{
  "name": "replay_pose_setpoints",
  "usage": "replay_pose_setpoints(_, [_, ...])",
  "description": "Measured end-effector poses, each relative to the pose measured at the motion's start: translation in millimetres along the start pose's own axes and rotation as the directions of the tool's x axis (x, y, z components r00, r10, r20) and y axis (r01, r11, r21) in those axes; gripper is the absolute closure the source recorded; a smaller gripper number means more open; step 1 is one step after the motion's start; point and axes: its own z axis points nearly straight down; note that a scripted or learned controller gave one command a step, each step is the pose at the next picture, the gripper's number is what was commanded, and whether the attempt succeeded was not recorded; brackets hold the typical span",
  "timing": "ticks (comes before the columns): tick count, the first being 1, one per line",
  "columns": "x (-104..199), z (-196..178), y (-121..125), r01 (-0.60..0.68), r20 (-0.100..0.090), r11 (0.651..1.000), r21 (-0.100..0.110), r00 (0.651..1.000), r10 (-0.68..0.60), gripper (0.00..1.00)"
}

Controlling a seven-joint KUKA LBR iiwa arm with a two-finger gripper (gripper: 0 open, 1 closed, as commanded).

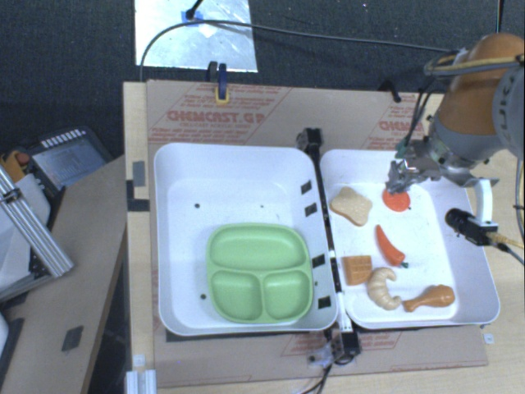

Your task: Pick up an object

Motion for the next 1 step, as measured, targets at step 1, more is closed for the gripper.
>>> replay_pose_setpoints(1, [-0.2, -35.4, 1.5, 0.000, 0.000, 1.000, 0.002, 1.000, 0.000, 1.00])
